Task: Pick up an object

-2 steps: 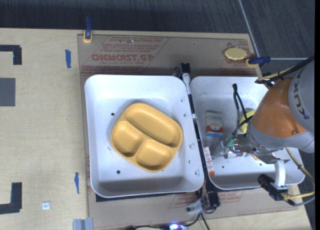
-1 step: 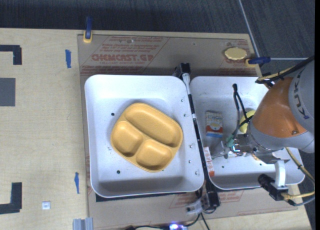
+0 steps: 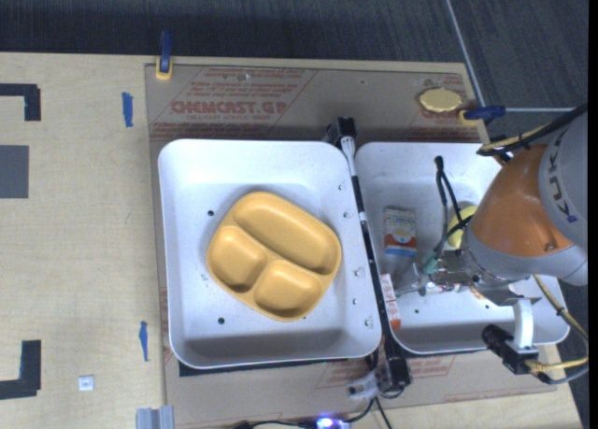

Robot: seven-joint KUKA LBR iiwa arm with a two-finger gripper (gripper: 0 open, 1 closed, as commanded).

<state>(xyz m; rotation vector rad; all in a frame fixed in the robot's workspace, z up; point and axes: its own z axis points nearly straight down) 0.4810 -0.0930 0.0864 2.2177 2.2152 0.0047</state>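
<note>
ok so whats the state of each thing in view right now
yellow divided tray: upside down, lying in the left bin
small carton: lying flat in the right bin, apart from the arm
arm: reaching down into the right bin
end effector: low in the right bin beside the small carton, grip hidden
yellow-green object: mostly hidden behind the arm

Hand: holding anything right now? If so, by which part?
Cannot be told. The hand is down in the right bin, beside a small carton, but the arm's wrist covers much of it, so no grasp shows.
</note>
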